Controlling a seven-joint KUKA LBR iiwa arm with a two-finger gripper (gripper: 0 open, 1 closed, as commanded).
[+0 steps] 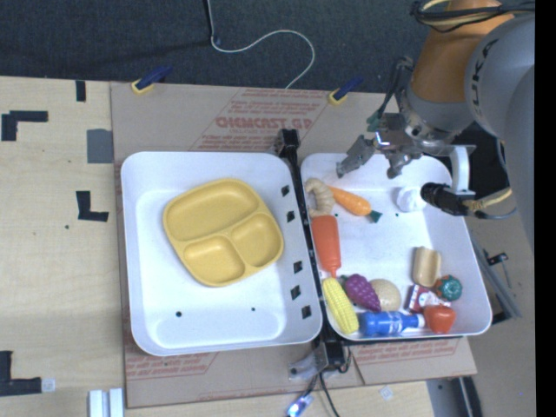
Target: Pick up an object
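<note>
Target candidate: toy carrot point(352, 201), smooth orange plastic cone with a green tip, lying in the upper part of the right bin point(452, 233). Not lifted yet; the whole pick is left. My gripper point(375, 159) hangs just above and right of it, fingers spread, grasping nothing (nearest other item: a white cap point(406, 199)). Glossy toy food crowds the bin's lower edge.

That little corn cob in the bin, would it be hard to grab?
Probably somewhat. The corn cob looks like rounded, glossy plastic, so it may roll or slip between fingers. It lies tight against the right bin's wall beside the purple grapes, leaving little room.
</note>
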